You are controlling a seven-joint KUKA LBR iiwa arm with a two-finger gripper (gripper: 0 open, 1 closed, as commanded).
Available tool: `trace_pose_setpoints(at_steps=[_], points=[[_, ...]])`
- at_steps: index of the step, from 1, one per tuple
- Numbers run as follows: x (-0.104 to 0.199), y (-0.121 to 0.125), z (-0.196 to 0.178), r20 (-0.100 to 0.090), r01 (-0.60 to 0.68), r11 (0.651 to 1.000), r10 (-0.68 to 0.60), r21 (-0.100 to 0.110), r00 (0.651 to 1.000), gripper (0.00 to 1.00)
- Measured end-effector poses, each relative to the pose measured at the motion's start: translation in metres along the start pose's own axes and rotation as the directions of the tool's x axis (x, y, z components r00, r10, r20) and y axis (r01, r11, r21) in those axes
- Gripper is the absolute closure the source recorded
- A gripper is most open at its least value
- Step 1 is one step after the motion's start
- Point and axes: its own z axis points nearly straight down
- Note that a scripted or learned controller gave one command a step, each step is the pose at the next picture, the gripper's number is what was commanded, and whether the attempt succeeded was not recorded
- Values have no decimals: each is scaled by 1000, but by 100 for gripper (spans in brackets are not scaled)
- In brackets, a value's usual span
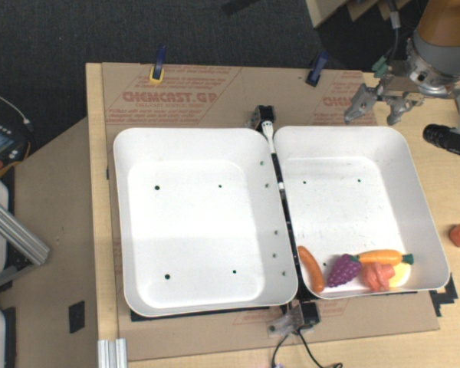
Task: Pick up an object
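Observation:
Along the front wall of the right bin (414, 182) lie several toy foods: an orange sausage-like piece (310, 269), a purple grape bunch (343, 271), an orange carrot (382, 257), a red piece (376, 277) and a pale yellow piece (399, 276). My gripper (377, 107) hangs high above the back edge of the right bin, far from these toys. Its two grey fingers are spread apart and hold nothing.
The left bin (130, 205) sits beside the right one on a cardboard sheet. A small red object (458, 235) lies on the bench right of the right bin. Blue clamps (159, 66) (317, 67) hold the cardboard's back edge.

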Motion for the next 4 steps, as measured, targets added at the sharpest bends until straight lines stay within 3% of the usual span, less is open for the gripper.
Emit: trace_pose_setpoints(at_steps=[1,2,3,4], points=[[-81,-27,17,1,-6,1000,6,3,1000,0],[-75,-62,-231,9,1,1000,-1,-22,1000,0],[-88,-110,-267,5,-2,1000,3,-10,1000,0],[-87,-177,-246,-1,-3,1000,3,1,1000,0]])
